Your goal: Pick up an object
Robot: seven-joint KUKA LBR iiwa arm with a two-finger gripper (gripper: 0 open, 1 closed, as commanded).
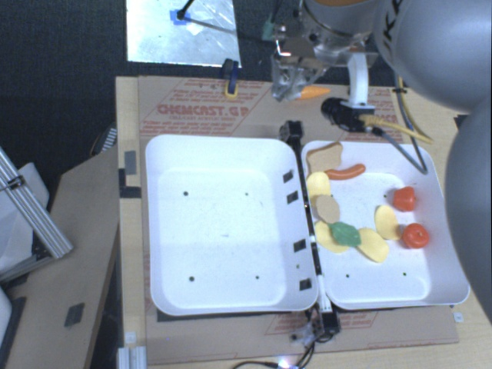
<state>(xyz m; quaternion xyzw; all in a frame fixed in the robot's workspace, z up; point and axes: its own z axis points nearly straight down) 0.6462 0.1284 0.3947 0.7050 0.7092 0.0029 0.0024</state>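
Grey arm raised, gripper pointing down (blurred).

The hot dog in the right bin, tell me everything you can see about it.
The hot dog is a small, smooth, red-orange toy sausage, plastic by its look, slightly curved. It lies flat, roughly crosswise, near the far left corner of the right bin. Its left end sits against the lower edge of the bread slice. The yellow piece lies just below it.

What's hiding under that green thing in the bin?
The green toy lies on top of yellow slices, which poke out on both sides. How far they reach beneath it is covered, so anything else underneath cannot be seen.
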